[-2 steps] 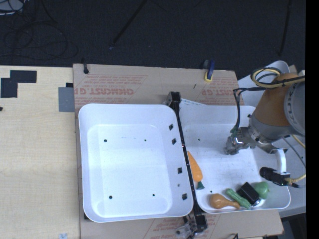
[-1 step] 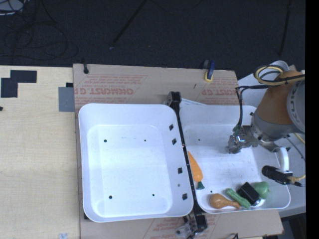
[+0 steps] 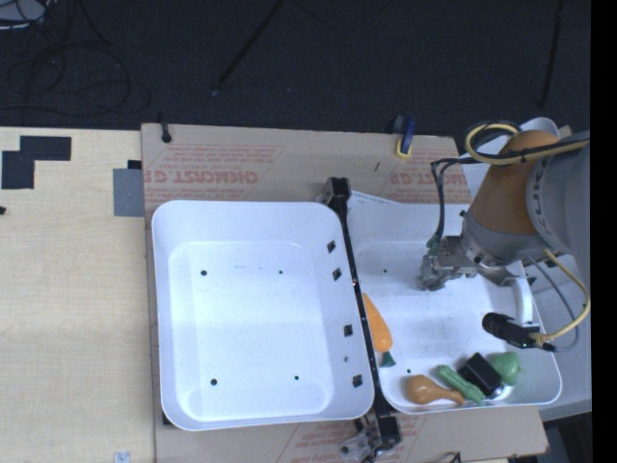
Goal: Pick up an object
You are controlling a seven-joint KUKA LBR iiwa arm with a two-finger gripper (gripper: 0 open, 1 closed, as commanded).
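Pincer (image 3: pixel 436 272) fingertips blurred; arm (image 3: pixel 540 201) hides right bin's (image 3: pixel 405 249) far right corner.

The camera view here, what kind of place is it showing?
Probably a robotics lab test bench: two white bins sit on cardboard, a grey and orange arm reaches in, and cables trail behind.

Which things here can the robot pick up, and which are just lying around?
For picking up:
orange carrot-shaped toy
tan pear-shaped toy
green toy
black block
gripper, the picker

Lying about:
left bin
right bin
blue clamp
floor cables
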